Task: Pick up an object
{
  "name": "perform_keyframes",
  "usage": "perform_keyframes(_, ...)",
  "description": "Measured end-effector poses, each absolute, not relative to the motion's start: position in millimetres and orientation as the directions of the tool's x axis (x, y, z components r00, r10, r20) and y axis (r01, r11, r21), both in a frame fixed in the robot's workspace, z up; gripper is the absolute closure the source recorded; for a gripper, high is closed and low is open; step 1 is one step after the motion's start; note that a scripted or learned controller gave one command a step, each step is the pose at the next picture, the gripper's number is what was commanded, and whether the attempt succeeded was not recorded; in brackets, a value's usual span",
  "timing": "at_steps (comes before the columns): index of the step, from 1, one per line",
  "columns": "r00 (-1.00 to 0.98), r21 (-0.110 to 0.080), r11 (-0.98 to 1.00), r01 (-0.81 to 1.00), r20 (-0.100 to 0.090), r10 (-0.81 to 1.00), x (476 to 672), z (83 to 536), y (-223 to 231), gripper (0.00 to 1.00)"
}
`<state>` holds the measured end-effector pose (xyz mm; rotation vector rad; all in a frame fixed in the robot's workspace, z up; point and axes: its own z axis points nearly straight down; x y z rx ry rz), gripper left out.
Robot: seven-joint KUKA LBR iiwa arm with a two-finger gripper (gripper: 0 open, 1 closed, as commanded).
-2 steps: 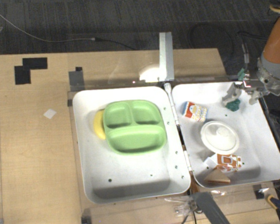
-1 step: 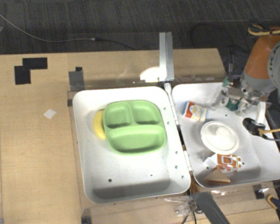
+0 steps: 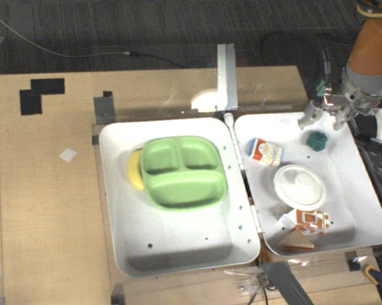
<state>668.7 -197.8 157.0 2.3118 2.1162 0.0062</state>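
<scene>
Nearest in my right white bin [image 3: 371, 200] lie one tan wedge [image 3: 297, 243] and one orange-and-white carton [image 3: 312, 221], then one round white bowl [image 3: 300, 185], a second orange-and-white carton [image 3: 265, 151] and one small teal object [image 3: 317, 141]. My left white bin [image 3: 119, 208] holds one green divided plastic tray [image 3: 182, 171] over one yellow piece [image 3: 134, 171]. My gripper [image 3: 323, 115] hovers at the right bin's far edge, just above the teal object, fingers spread and holding nothing.

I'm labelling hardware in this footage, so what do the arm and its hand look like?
The arm is grey, with a rounded orange band above the wrist. Its hand is pale grey metal with two short light fingers, a small teal-green spot and reddish marks near its base. Dark cables trail behind it.
</scene>
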Motion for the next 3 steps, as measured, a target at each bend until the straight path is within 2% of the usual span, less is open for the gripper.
perform_keyframes(1, 0.34, 0.005, -0.34, 0.941, 0.004, 0.941, 642.8, 86.6, -197.6, 0.0)
perform_keyframes(2, 0.335, 0.008, -0.335, 0.942, 0.002, 0.942, 644.3, 98.5, -197.1, 1.0)
perform_keyframes(3, 0.334, 0.009, -0.334, 0.943, 0.002, 0.943, 644.6, 98.7, -197.1, 0.0)
